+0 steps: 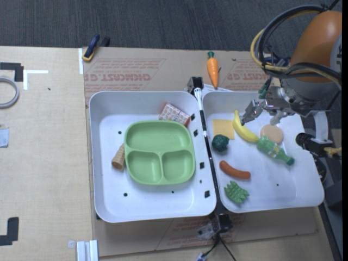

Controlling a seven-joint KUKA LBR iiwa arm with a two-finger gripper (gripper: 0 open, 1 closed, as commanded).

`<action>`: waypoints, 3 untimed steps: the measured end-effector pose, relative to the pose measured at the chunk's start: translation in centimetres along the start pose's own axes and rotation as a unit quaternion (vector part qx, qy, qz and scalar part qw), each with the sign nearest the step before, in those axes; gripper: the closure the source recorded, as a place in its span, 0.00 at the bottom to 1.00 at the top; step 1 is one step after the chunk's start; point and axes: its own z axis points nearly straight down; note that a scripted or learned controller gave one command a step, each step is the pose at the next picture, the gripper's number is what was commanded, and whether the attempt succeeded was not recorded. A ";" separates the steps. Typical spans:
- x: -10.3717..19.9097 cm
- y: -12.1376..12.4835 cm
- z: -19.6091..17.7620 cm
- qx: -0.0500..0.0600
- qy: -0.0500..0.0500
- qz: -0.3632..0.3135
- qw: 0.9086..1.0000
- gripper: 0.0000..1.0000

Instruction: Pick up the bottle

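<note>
overall, a pale wooden bench (43, 162) carries a brown cardboard sheet (130, 69), and on that two shallow white bins side by side; dark carpet (136, 10) lies beyond the far edge. left bin (103, 200): green divided plate (160, 152) near centre, a cone (118, 156) touching its left rim, a patterned packet (175, 113) at its far edge, bare white floor along the near and left walls. right bin (283, 197): green bottle (274, 150) lying on its side right of centre, a round beige item (272, 134) just behind it, a banana (244, 130), a yellow slice (223, 128), a dark green broccoli piece (220, 142), a sausage (235, 171), a leafy green piece (236, 192); the near right corner is bare. a carrot (212, 69) rests on the cardboard behind the bins. gripper (255, 110) hangs over the right bin's far side, above the banana, apart from the bottle, fingers slightly apart with nothing between them.
</note>
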 end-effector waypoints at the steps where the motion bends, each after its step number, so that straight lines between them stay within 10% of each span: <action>1: -2.6 -3.3 13.2 0.000 0.000 -0.089 0.996 0.00; 2: -2.7 -3.2 12.2 -0.001 0.000 -0.087 0.996 1.00; 3: -5.5 -8.1 0.8 0.000 0.000 0.011 1.000 1.00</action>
